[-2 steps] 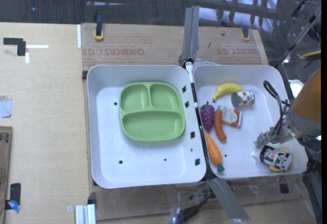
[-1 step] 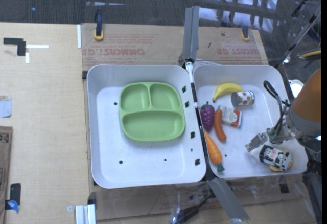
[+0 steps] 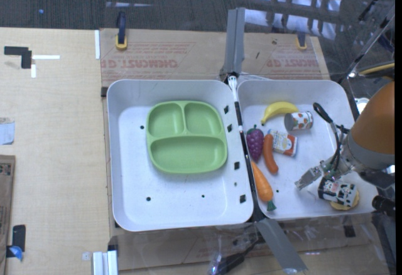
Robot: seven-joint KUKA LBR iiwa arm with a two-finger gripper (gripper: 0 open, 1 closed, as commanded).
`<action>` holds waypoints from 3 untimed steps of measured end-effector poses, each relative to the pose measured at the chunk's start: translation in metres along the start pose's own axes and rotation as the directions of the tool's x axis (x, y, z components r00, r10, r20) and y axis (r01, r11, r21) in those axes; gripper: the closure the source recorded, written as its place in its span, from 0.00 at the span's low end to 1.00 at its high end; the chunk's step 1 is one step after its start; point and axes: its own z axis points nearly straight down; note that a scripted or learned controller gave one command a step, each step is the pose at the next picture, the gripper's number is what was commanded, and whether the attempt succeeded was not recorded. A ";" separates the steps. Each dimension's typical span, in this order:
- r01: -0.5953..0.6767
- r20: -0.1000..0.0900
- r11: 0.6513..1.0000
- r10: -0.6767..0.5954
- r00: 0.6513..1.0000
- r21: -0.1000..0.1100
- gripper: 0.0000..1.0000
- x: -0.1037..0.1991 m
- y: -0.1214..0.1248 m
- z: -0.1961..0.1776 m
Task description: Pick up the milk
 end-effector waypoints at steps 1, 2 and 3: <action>0.069 -0.001 0.998 -0.069 0.998 -0.002 0.00 -0.045 -0.017 0.000; 0.067 0.000 0.998 -0.067 0.998 -0.004 1.00 -0.045 -0.016 -0.009; -0.198 0.001 0.980 0.198 0.980 -0.001 1.00 0.004 0.003 -0.083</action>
